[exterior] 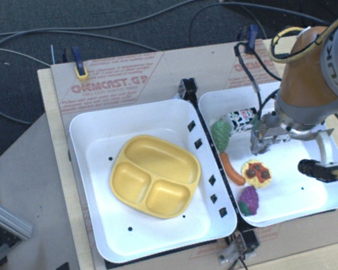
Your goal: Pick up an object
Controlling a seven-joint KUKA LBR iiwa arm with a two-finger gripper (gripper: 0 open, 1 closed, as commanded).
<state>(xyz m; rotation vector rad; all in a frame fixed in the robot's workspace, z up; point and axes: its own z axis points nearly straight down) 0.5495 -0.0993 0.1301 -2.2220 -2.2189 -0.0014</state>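
Grey metal of the gripper (266, 140) low over the right bin (296, 203), arm bulk above it; whether parted or closed, cannot tell. Nothing seen held. Nearest below: pizza-like toy (257, 173), just beside orange carrot (231, 169). Further out: purple grapes (249, 200) near the bin's front, green leafy toy (221, 134) and small printed carton (241, 119) toward the back. Best to centre over one piece standing apart, descend straight, close only once straddling it, avoid the carrot alongside. Left bin (95, 194) with yellow divided plate (155, 176) well apart.
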